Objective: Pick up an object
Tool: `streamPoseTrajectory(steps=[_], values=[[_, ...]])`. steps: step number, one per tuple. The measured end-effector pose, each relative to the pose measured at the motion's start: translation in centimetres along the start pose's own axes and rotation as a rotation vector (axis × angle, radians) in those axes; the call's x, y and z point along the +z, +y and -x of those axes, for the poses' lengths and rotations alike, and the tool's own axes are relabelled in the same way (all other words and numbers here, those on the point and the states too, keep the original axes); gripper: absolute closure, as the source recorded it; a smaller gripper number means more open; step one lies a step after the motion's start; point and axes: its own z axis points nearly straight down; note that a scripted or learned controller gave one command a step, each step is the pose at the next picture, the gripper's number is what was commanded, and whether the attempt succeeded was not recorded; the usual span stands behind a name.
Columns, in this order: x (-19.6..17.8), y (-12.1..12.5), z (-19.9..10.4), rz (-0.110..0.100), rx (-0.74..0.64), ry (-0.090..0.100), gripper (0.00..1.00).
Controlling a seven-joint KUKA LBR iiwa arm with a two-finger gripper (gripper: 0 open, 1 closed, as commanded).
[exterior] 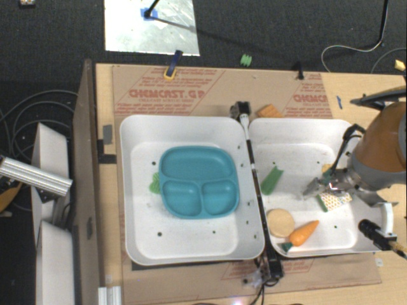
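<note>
My gripper (323,187) is low in the right bin (299,132), near its right side, with the grey and orange arm (381,151) reaching in from the right. A white waffle-patterned piece (335,201) lies just below and right of the gripper, touching or nearly touching it. A small yellow item (326,168) sits just above the gripper. Further left in the same bin lie a green pod-shaped piece (272,178), a round beige cookie (280,222) and an orange carrot (304,232).
The left bin (137,170) holds a blue divided plate (198,181) with a green leafy bit (154,183) sticking out at its left edge. An orange item (269,111) lies on the cardboard behind the bins. A black rail (253,170) separates the bins.
</note>
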Motion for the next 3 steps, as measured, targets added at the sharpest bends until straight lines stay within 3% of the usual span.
streamPoseTrajectory(steps=[1,2,3], values=[[-0.1,3.4,2.4,-0.003,-0.007,0.014,0.0],[-1.3,3.5,2.8,0.007,-0.007,0.002,1.0],[-10.1,4.3,2.7,-0.009,-0.004,0.002,1.0]])
